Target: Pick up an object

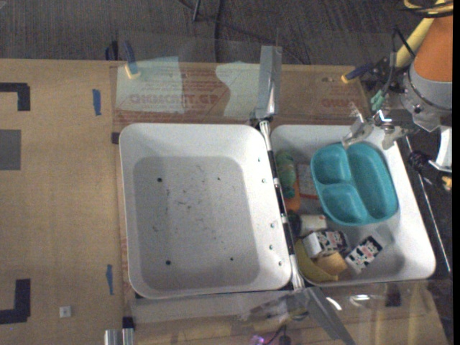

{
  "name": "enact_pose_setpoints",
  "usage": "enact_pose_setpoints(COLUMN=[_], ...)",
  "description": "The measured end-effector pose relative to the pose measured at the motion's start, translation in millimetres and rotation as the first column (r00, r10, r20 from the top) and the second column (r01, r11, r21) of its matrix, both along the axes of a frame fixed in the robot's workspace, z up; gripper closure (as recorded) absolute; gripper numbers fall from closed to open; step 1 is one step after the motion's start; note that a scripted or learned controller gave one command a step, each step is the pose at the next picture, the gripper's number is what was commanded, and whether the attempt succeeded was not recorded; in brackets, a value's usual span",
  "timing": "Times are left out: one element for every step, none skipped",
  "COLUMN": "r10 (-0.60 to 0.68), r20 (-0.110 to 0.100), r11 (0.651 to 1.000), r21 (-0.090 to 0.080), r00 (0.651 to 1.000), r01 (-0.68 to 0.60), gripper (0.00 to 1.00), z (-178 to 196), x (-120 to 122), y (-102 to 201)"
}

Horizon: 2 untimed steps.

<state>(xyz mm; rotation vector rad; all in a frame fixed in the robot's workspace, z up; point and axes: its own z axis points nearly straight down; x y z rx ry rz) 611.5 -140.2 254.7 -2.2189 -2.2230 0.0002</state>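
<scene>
Your hand (371, 126) hovers at the far rim of the teal tray (353, 182), fingers apart, holding nothing. You're in the approach; next, lower onto the tray's edge and close.

Teal tray (354, 182), white bins (136, 192)

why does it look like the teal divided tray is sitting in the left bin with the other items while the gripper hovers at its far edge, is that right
Not quite. The teal divided tray sits in the right bin, not the left one, as the camera view shows. The rest holds: it lies with the other items, and the gripper hovers at its far edge.
</scene>
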Motion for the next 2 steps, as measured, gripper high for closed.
enact_pose_setpoints(r10=[0.111, -0.051], r20=[0.018, -0.016], r11=[0.994, 0.999], r21=[-0.006, 0.018], r00=[0.994, 0.999], r01=[-0.110, 0.051], gripper=[0.00, 0.00], z=[-149, -156], x=[-44, -1], y=[-22, -58])
